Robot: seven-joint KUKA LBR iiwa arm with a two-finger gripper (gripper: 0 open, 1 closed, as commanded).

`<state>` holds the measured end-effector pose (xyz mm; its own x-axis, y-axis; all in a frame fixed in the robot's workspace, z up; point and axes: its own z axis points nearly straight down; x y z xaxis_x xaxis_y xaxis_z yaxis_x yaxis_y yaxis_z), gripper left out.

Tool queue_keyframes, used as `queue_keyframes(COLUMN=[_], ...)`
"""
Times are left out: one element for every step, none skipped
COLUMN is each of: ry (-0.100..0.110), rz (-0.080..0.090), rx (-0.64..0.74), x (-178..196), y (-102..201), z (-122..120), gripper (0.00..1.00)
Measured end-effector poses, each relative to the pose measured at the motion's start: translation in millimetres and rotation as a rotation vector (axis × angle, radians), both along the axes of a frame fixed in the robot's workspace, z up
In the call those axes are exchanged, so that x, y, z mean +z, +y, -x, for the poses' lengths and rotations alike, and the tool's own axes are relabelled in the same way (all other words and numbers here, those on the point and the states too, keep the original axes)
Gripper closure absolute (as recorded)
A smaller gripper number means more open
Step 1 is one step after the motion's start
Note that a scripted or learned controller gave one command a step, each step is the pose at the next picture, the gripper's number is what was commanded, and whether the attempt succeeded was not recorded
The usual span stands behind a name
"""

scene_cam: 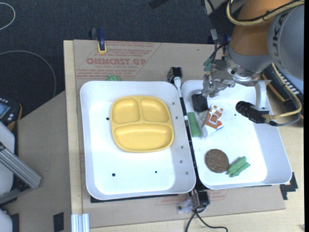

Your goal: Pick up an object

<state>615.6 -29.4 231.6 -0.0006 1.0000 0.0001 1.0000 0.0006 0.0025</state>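
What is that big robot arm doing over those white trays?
The robot arm is reaching in over the right bin, with its gripper low near the back corner, just above a small black object. Nothing can be seen held in it. Nearby lie a green stick, an orange and white packet, a brown disc and a green toy. The left bin holds a yellow divided plate.

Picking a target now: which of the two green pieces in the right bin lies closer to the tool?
The green stick along the right bin's left wall, beside the orange-and-white packet. The other green piece lies by the brown disc, farther from the tool.
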Motion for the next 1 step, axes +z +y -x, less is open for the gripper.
queue_keyframes(ry=[0.006], rz=[-0.004], rx=[0.008], x=[25.4], y=[77.0], z=[51.6], gripper=[1.00])
